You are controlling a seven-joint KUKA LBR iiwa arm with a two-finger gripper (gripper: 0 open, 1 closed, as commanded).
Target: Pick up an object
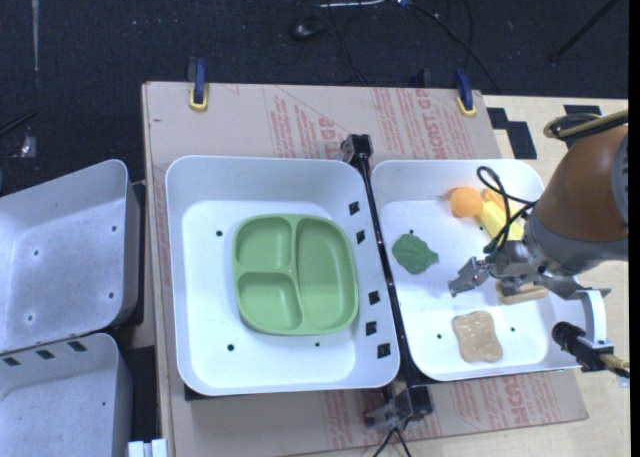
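The right bin [425, 345] holds several small objects. A green leaf-shaped piece [414, 252] lies near its left wall. At the back right an orange ball [464, 202] sits beside a yellow banana-like piece [494, 213]. A tan bread-like slice [477, 335] lies near the front. A light wooden block [524, 293] pokes out from under the arm. My gripper [478, 275] hangs over the middle of the right bin, between the green piece and the wooden block, above the tan slice. I see nothing held in it.
The left bin [195, 245] carries a green divided plate [296, 274]. A black divider [378, 255] runs between the bins. The arm's grey and orange body [590, 205] covers the right bin's right side. White trays [60, 255] stand off the bench at the left.
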